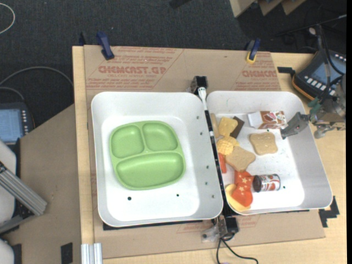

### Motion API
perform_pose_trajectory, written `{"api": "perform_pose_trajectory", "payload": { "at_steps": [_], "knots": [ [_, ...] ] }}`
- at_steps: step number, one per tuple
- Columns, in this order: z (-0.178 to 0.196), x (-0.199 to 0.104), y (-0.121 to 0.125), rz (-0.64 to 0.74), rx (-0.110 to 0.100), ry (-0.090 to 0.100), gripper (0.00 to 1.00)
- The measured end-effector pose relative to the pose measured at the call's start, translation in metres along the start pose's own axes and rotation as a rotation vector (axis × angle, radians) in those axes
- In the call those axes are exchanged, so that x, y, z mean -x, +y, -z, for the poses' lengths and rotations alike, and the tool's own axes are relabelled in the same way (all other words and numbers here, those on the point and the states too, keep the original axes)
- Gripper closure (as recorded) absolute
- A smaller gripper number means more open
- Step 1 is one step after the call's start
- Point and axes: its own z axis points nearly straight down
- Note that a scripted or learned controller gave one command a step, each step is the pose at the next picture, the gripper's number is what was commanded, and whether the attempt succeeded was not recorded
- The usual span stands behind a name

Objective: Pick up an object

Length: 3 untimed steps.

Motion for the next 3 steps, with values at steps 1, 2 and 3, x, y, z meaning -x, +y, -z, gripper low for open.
{"api": "perform_pose_trajectory", "payload": {
  "at_steps": [1,2,3],
  "knots": [
    [-0.157,0.034,0.061,0.0,-0.012,0.003,0.0],
    [-0.198,0.024,0.092,0.002,0.002,0.0,0.0],
    [-0.194,-0.016,0.052,0.001,0.004,0.0,0.0]
  ]
}}
